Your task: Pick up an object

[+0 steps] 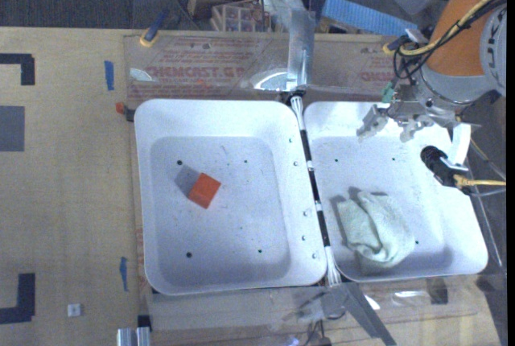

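The pale crumpled cloth (374,228) lies in the right bin (459,256), toward its near side; an orange block (204,190) sits in the left bin (153,175). My pincer (389,121) hovers over the right bin's far edge, carrying nothing; whether spread or pressed together I cannot tell. I judge the cloth nearer; I would descend on its raised fold, squarely, clear of the wall.
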`<state>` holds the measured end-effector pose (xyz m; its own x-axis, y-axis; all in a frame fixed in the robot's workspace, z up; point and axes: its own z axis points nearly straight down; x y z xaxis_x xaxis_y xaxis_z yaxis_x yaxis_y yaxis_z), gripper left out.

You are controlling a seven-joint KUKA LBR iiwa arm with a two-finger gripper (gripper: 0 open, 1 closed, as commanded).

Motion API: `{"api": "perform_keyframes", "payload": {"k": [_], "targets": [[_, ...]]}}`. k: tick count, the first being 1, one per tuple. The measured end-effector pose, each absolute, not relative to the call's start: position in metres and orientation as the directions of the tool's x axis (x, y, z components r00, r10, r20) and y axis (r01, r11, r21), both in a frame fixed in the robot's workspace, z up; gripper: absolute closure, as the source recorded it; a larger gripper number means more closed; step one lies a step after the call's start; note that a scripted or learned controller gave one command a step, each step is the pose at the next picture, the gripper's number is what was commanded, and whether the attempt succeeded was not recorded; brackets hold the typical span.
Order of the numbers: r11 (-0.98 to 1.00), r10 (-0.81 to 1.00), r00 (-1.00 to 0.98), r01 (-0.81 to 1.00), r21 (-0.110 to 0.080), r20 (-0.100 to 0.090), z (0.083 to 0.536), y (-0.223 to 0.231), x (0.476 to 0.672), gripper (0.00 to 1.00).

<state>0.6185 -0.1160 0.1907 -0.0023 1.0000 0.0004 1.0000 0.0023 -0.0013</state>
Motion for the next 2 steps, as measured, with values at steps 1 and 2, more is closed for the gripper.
{"api": "perform_keyframes", "payload": {"k": [1, 2], "targets": [[0.167, 0.986, -0.167, 0.986, -0.002, 0.001, 0.217, -0.074, 0.508, 0.00], [0.229, 0.973, -0.229, 0.973, -0.001, 0.000, 0.184, -0.017, 0.479, 0.00]]}}
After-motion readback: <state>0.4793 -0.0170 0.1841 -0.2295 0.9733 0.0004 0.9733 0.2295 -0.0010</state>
